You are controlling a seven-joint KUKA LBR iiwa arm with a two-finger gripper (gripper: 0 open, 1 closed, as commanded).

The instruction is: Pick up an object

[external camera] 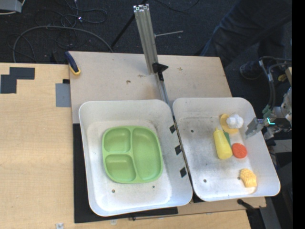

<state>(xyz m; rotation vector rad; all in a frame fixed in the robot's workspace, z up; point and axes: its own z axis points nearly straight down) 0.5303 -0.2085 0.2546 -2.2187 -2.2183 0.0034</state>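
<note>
Unlabelled yellow corn (248, 178), yellow bottle (222, 144), green tray (132, 154)

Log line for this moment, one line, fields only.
gripper: at right bin's right rim, holding nothing | right bin: yellow bottle, orange ball, corn piece | left bin: green tray

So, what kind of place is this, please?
Probably a robotics lab: two shallow white bins on a bench, toy-like items such as a green divided plastic tray, and loose black cables on the floor.
</note>
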